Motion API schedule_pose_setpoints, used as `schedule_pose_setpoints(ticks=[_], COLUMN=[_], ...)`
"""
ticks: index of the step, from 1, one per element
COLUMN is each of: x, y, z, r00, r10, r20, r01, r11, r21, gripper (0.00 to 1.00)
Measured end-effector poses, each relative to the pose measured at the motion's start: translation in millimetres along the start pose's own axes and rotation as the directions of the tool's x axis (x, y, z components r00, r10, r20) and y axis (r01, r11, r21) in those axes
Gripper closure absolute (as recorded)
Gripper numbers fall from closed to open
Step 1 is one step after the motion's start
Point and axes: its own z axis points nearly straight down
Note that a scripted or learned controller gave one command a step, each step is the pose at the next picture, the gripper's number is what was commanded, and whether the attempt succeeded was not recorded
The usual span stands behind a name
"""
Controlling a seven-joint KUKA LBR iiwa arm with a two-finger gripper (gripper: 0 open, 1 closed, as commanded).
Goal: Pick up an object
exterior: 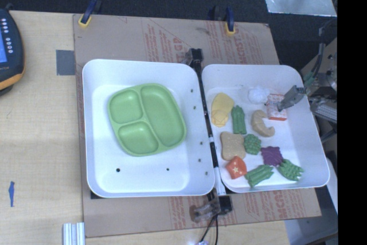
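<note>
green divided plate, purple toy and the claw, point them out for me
green divided plate (148, 119), camera view, on the ridge between compartments
purple toy (271, 155), camera view, on its middle
claw (285, 102), camera view, at its tip

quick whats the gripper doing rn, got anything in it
Gripper: over the upper right part of the right bin, beside a small orange-and-white item. Its state cannot be told, and nothing is visibly held.

cardboard sheet (172, 37) under both bins | blue-yellow clamps (88, 12) (229, 21) on its far edge | orange-black pendant (8, 49) off to its left | grey tape patch (65, 62) just beside its left edge
</note>
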Motion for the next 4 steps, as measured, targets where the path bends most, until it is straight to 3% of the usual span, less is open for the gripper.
schedule_pose_setpoints(ticks=[1, 2, 3, 4], x=[49.8, 76.5, 91.0, 90.9], y=[34.9, 22.6, 81.1, 33.1], z=[122.9, 147.4, 148.5, 151.2], r00=[1.0, 1.0, 1.0, 1.0], r10=[-0.006, -0.002, -0.002, 0.002], r20=[-0.004, 0.007, 0.005, 0.0], r01=[0.006, 0.002, 0.002, -0.002], r11=[1.0, 1.0, 1.0, 1.0], r21=[0.009, -0.011, -0.004, 0.005], gripper=[0.0, 0.0, 0.0, 0.0])
